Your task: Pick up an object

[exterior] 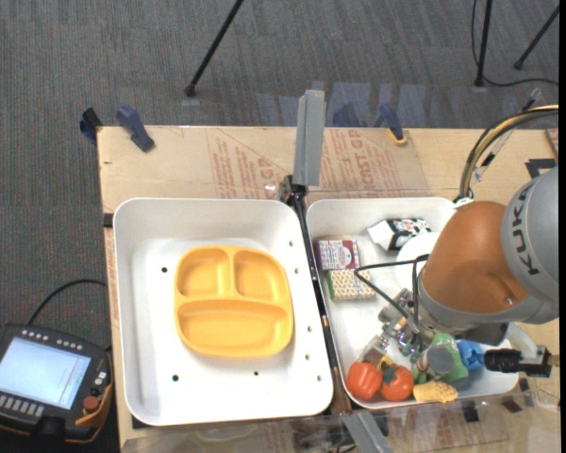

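Orange toys (380, 381), two, beside gripper (403, 340) of untellable state; one yellow tray (234, 301).

The shallow white left bin (141, 253) gives wide open floor on every side of the yellow three-compartment plastic plate (234, 300) lying near its middle; nothing stands above it. The shallow white right bin (358, 208) is crowded. The grey arm with its orange band (472, 258) covers the right half of that bin, and its hand (404, 333) sits low among the clutter. Along the near edge lie two red tomato-like toys (379, 381), a pale yellow piece (435, 392), a green object (443, 357) and a blue one (470, 356), packed close. Two small printed boxes (342, 268) lie by the dividing wall, a black-and-white carton (399, 232) behind. A grey upright post (309, 140) rises from the worktop (198, 163) behind the bins.
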{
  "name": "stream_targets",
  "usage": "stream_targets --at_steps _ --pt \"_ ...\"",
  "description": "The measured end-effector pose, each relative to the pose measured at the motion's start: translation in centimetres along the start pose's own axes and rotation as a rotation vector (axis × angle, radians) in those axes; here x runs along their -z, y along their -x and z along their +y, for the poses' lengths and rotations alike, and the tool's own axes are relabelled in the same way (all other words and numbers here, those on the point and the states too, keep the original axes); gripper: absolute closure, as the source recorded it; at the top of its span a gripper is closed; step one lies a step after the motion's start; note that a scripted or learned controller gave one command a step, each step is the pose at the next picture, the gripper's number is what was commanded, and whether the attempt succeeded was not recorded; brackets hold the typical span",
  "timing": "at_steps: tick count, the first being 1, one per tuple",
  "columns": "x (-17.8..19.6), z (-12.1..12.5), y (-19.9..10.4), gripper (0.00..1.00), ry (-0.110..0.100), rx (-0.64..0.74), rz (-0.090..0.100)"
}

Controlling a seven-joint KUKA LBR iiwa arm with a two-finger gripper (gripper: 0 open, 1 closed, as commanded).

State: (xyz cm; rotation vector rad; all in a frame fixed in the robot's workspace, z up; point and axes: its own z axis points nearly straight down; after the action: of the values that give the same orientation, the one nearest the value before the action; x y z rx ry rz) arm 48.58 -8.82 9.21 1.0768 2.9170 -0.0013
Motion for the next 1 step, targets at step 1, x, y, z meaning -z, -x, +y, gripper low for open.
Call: stream_targets --at_steps 1 --pt "-0.72 -6.43 4.39 0.0 -0.007 0.087 0.03"
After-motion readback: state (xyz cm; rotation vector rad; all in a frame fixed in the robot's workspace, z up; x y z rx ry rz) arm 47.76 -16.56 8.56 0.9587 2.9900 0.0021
